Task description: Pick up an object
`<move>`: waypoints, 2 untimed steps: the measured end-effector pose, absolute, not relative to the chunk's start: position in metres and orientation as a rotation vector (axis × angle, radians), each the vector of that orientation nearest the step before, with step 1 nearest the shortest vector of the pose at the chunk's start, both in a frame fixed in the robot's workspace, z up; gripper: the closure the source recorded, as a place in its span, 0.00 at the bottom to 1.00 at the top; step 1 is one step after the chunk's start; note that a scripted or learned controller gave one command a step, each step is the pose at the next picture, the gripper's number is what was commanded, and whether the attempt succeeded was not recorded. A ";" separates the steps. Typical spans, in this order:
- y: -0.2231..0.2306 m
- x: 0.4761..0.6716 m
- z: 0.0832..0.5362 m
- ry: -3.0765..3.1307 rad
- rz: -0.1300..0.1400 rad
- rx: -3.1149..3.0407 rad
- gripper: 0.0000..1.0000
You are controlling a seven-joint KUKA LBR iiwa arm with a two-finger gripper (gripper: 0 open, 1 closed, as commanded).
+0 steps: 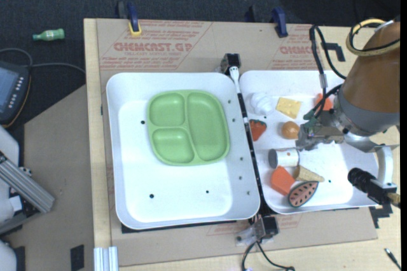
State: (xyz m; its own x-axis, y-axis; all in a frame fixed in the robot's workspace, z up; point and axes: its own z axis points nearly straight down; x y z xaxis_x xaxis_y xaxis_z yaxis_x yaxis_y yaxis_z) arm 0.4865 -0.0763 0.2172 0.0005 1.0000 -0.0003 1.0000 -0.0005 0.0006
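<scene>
crowding tool, cheese wedge, brown egg

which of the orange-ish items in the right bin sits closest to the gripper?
The round brownish-orange ball, just left of the gripper. The orange piece by the divider and orange block lie farther.

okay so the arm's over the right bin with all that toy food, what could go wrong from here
The items lie crowded: closing on the brown egg-shaped piece could nudge the yellow cheese wedge or grey cylinder beside it. The gripper hangs low over the right bin, so a sideways move might knock pieces. The round piece may slip out.
</scene>
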 end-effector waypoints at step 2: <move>-0.072 0.495 0.228 2.222 0.002 2.218 1.00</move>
State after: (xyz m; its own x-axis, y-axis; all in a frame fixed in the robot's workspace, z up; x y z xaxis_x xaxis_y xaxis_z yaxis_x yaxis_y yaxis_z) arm 0.4952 -0.0715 0.2282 -0.0018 1.0000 -0.0008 1.0000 0.0018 0.0024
